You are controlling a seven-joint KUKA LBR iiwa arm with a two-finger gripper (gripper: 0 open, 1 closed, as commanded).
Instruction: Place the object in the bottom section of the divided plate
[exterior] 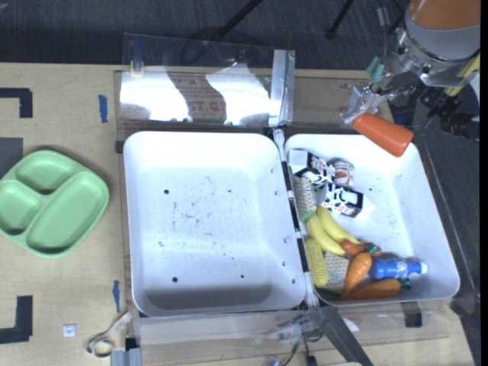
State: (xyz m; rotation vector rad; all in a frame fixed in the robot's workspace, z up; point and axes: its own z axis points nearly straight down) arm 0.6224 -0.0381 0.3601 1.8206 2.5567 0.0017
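One claw [364, 105], fingers indistinct, arm [442, 14] cropped

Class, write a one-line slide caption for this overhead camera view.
Gripper holds an orange carrot-like toy over the right bin's top edge; green divided plate waits far left.

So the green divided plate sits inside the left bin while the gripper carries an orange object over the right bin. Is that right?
Not quite. The camera view shows the green divided plate on the bench to the left of the left bin, not inside it. The rest stands: the gripper carries an orange object over the right bin.
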